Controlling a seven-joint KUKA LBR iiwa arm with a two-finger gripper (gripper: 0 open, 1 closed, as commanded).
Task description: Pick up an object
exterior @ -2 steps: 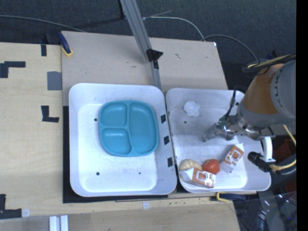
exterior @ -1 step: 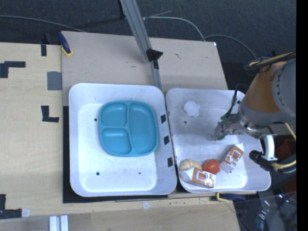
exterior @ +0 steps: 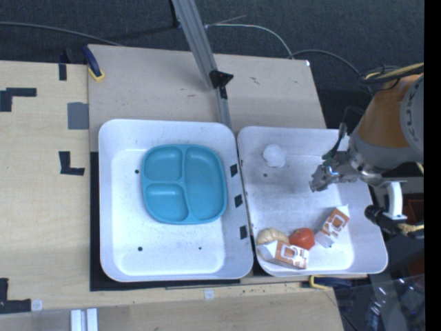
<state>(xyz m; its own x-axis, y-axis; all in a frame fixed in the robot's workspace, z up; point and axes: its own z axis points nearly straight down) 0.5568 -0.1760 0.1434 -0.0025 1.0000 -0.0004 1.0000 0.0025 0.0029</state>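
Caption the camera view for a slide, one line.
The hand hovers over the right bin, above small objects clustered at its near edge; a blue divided plate sits in the left bin.

The light wooden table point(exterior: 41, 185) carries two shallow white bins side by side: the left bin point(exterior: 117, 254) and the right bin point(exterior: 365, 254), their inner rims touching.
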